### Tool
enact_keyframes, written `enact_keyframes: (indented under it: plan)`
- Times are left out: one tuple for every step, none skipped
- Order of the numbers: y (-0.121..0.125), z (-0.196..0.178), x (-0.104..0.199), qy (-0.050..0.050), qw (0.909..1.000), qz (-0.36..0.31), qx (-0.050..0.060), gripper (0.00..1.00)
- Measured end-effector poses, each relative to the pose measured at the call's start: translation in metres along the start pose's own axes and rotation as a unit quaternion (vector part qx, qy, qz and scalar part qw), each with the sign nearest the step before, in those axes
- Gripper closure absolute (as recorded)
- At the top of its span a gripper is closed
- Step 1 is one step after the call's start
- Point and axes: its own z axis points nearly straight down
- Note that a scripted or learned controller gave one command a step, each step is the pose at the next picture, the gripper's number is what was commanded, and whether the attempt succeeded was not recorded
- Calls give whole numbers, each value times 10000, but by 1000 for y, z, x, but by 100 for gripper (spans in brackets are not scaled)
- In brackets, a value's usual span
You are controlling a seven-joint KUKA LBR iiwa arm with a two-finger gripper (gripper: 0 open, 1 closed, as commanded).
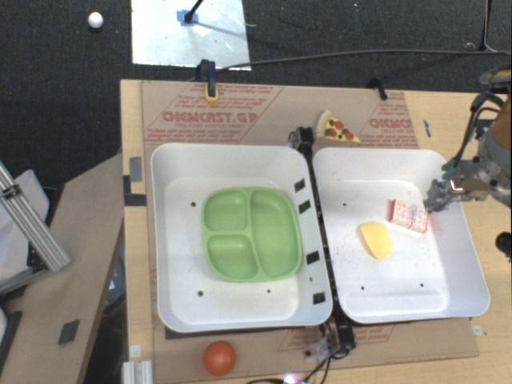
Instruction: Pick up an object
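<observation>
Gripper [439, 196] sits at the right rim of the right-hand white bin [400, 306]; can't tell its state from this angle. Small pink-and-white rectangular packet [409, 215] lies just left of it, long axis slanted. Yellow rounded soft-looking lump [376, 240] further left, apart from the packet. Packet looks the closer pick.

I am seeing my arm [494, 146] coming in at the right edge: a grey metal wrist with an orange patch above it, thin dark cables looping alongside, and a small dull-grey gripper [439, 195] at its tip.
</observation>
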Motion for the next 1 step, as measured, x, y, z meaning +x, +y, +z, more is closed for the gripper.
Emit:
enact_keyframes:
  plan:
    - [21, 1, 60, 10, 10000, -30, 5, 100]
